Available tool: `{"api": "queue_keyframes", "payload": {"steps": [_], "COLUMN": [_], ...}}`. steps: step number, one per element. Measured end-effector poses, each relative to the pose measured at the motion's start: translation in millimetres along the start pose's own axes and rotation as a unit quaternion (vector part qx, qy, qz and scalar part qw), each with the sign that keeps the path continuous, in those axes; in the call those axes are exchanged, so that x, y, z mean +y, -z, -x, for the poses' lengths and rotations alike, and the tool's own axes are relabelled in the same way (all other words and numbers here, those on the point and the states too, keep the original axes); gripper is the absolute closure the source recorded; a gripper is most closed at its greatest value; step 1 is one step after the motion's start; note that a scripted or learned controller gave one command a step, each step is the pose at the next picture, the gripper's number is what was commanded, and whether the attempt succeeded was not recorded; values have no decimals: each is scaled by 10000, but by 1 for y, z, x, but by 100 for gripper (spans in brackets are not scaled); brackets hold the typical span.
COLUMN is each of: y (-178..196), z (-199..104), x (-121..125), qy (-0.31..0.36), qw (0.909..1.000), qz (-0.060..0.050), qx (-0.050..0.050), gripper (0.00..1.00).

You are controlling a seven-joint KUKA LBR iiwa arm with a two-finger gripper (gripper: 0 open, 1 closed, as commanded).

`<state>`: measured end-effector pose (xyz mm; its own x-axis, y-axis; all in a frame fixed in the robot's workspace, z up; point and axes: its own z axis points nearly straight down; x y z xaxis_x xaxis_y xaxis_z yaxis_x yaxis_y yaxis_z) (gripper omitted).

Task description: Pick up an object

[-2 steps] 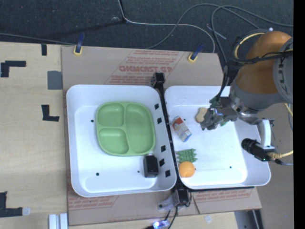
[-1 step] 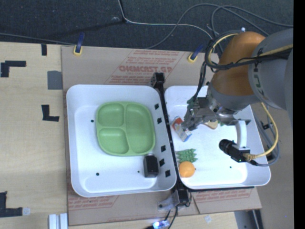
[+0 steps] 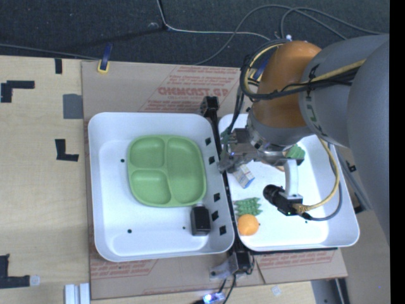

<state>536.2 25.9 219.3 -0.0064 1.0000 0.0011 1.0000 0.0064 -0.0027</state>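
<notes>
The gripper [image 3: 235, 163] hangs low over the right bin [image 3: 335, 230], just above a small bluish object [image 3: 244, 178]. I cannot tell its opening.

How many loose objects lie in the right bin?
3 visible: an orange ball near the front left corner, a green toy just behind it, and a green piece by the arm. The arm may hide others.

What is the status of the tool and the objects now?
Tool low in right bin, grip unclear. Orange ball, green toy near. Green plate, black block left.
</notes>
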Motion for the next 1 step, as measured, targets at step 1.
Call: {"api": "queue_keyframes", "payload": {"steps": [1], "y": [-3], "z": [-56], "x": [13], "qy": [6], "qw": [10000], "qz": [5], "qx": [0], "gripper": [100]}}
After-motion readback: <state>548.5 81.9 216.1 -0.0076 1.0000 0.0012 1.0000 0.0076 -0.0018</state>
